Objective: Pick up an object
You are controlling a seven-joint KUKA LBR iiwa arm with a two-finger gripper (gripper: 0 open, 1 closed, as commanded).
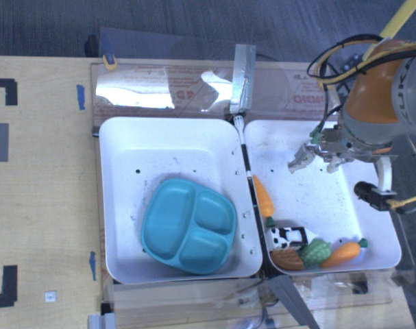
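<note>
Hand over right bin, fingers apart, nothing between; toy carrot lower-left, apart from it.

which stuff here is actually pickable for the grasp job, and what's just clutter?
Belongs to the job:
- gripper, above the right bin
- orange carrot by the divider
- second carrot
- green toy
- black-and-white toy
- brown item

Lying about:
- blue divided plate in the left bin
- blue tape marks on the bench
</note>
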